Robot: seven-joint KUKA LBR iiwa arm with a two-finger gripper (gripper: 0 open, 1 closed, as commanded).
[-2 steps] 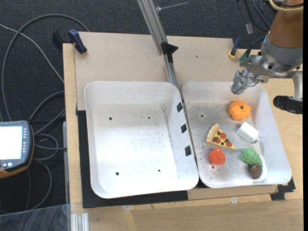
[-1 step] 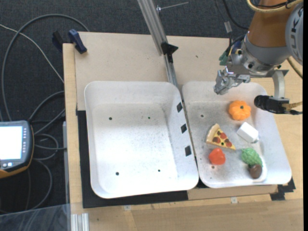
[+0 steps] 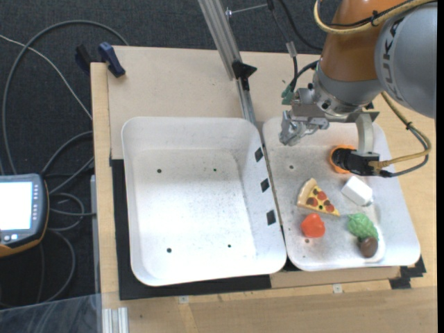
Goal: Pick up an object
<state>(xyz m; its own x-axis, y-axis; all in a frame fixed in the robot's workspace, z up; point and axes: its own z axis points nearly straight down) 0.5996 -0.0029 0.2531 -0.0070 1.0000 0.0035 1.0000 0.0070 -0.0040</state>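
Gripper [image 3: 295, 132] pointing down over right bin [image 3: 402, 227] far corner, finger state unclear.

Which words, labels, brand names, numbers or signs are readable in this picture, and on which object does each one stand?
"KU": large dark letters on the grey arm, cut off by the picture's edge.
Handheld screen at the left edge: it glows, but too washed out to read.
Black marks on the bin wall between the two bins: plain patches, no letters legible.
Nothing readable on the toy pizza slice or the white block.
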